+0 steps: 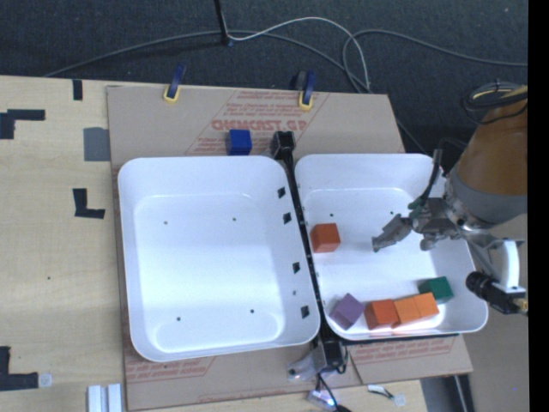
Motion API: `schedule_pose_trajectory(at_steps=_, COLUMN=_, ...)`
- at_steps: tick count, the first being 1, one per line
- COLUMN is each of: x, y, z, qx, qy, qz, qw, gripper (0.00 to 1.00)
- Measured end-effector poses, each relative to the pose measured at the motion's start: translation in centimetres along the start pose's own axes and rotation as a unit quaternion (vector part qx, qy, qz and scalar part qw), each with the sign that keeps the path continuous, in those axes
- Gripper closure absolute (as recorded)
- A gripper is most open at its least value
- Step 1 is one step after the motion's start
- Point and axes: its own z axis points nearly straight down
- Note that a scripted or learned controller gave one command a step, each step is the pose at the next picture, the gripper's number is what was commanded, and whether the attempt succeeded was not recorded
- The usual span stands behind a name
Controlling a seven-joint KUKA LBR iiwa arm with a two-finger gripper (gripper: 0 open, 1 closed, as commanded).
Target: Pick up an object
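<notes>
Overhead, table: pale wood, black tape marks.
Floor: dark carpet, cables.
Cardboard sheet: under both bins.
Hand: spread, holding nothing.

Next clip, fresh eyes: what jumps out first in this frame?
The small coloured blocks in the right bin stand out: a lone orange block near the divider, and a purple, red-orange, orange and green block clustered along the front edge. The claw hangs over that bin's middle, apart from all of them. A blue block sits on the cardboard behind the left bin.
</notes>
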Motion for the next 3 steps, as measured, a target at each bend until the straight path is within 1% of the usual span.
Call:
schedule_pose_trajectory(at_steps=1, x=-3.6, y=13.6, z=4.6, qx=0.0, qy=-0.001, qz=-0.001, qw=1.0, gripper=0.0)
schedule_pose_trajectory(at_steps=2, x=2.4, y=8.7, z=-1.5, qx=-0.002, qy=0.0, qz=-0.002, qw=1.0, gripper=0.0)
schedule_pose_trajectory(at_steps=3, x=6.7, y=7.0, z=2.6, qx=0.002, qy=0.0, qz=-0.001, qw=1.0, gripper=0.0)
